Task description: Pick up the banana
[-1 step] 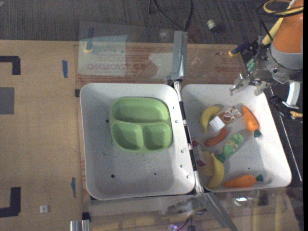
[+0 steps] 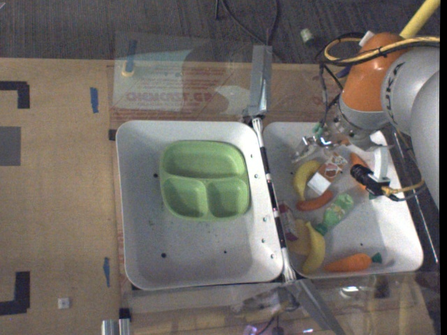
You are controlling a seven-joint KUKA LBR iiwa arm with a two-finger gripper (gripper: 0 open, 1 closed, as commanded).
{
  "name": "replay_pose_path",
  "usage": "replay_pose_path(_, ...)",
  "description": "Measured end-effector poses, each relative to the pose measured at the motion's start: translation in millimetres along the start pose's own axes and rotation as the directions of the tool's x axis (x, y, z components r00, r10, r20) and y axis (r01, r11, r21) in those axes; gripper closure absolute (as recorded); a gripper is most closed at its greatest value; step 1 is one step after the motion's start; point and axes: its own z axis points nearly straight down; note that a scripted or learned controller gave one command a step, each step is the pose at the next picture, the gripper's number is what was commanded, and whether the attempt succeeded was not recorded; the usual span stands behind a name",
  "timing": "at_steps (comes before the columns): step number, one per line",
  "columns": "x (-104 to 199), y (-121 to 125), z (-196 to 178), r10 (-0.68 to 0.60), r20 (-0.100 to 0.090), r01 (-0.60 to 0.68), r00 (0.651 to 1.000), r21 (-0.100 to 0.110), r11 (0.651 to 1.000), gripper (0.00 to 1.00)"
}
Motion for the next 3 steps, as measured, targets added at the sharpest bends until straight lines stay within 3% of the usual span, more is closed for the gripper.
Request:
replay_pose_path(1,36,-19,-1,-0.091,0.001,0.091,0.996,-0.003,0.996,0.00)
replay_pose_path(2,32,-18,-14,-0.087,0.006,0.087,0.996,-0.009,0.996,1.00)
replay_pose_path(3,32,-18,-14,-0.087,0.006,0.087,0.996,-0.009,0.996,0.00)
